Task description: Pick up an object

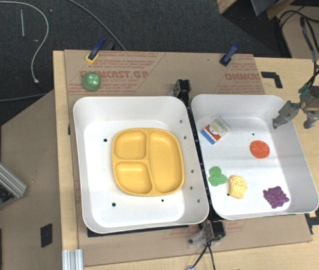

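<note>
Two white bins are sitting side by side. Left bin (86,151): yellow divided plate (147,161). Right bin (300,156): orange ball (260,149), small carton (215,131), green piece (217,176), yellow corn (237,186), purple grapes (275,196). Gripper (297,117) is hovering at the right bin's upper right rim, fingers spread wide, gripping nothing. Green ball (91,81) is resting on the bench (148,72) outside.

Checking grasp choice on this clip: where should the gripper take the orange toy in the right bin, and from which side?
Probably straight down across the middle of the orange toy: it looks round and low, lies apart from its neighbours in the right bin, and the gripper sits just beyond it.
</note>
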Robot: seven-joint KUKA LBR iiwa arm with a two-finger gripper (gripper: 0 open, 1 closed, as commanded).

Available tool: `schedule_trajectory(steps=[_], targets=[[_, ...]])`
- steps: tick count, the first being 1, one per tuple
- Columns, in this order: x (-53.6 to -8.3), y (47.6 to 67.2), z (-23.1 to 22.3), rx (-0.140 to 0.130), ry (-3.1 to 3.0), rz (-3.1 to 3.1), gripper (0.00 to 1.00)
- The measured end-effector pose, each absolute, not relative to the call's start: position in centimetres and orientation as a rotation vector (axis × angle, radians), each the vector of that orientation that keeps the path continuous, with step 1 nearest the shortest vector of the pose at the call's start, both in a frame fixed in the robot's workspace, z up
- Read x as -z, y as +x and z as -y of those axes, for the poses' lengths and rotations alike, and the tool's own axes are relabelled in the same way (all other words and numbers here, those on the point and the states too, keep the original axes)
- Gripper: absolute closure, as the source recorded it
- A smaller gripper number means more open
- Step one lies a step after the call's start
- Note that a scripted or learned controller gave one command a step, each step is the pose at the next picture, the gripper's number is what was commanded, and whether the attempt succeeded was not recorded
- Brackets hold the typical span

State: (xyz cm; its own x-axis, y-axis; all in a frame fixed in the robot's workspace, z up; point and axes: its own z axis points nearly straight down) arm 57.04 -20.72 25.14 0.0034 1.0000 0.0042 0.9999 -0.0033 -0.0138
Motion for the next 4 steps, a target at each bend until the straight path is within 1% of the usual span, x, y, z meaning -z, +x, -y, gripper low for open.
schedule_trajectory(steps=[1,2,3,4], targets=[[-25.9,57.3,20.6,0.0,-2.22,2.221,0.0],[-21.6,57.3,20.2,-0.003,-2.216,2.218,0.0],[-16.7,56.8,19.2,-0.003,-2.216,2.217,0.0],[-10.5,56.2,19.2,-0.004,-2.216,2.216,0.0]])
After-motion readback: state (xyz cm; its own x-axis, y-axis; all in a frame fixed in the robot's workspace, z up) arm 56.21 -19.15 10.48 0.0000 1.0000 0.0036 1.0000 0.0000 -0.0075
